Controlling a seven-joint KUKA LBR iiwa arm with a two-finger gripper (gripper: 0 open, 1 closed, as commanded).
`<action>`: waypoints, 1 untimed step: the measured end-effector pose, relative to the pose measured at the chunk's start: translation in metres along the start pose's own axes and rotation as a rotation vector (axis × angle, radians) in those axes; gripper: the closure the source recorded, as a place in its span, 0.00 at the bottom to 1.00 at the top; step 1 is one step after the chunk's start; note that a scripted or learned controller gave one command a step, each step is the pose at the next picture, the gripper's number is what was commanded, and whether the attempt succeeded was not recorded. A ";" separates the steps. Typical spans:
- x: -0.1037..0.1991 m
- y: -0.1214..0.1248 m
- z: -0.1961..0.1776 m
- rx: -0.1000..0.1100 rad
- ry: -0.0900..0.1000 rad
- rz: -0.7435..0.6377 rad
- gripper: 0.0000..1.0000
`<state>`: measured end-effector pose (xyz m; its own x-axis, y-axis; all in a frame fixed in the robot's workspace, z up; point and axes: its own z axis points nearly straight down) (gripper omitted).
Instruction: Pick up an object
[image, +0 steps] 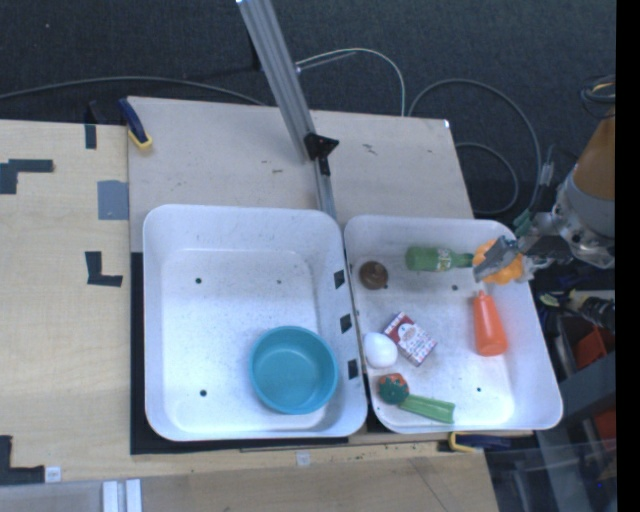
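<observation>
Camera view has the gripper (497, 258) at the upper right rim of the right bin (530, 400), with a small orange-yellow object (505, 265) showing between its fingers; it looks clamped on that piece, though the view is soft there. Just beyond the jaws toward the bin's middle lies a green bottle (436, 260), its neck pointing at them. Just below the jaws lies an orange bottle (488, 324), close but apart from them. Farther off sit a brown ball (373, 274), a red and white carton (411, 338), a white egg (379, 349) and a green toy with a red end (413, 400). The left bin (170, 400), well away from the jaws, bears a blue bowl (292, 369).

To do this well, I judge the lift should go straight up, keeping the clamp steady so the small piece does not slip. The bin wall is right beside the jaws, so sideways travel there risks a knock. Open room lies above and toward the bin's bare centre.
</observation>
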<state>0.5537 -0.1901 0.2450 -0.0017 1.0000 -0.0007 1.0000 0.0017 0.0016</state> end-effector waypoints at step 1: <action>0.049 0.006 0.006 0.004 0.002 -0.004 1.00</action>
<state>0.5592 -0.1414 0.2385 -0.0057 1.0000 0.0012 1.0000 0.0057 -0.0020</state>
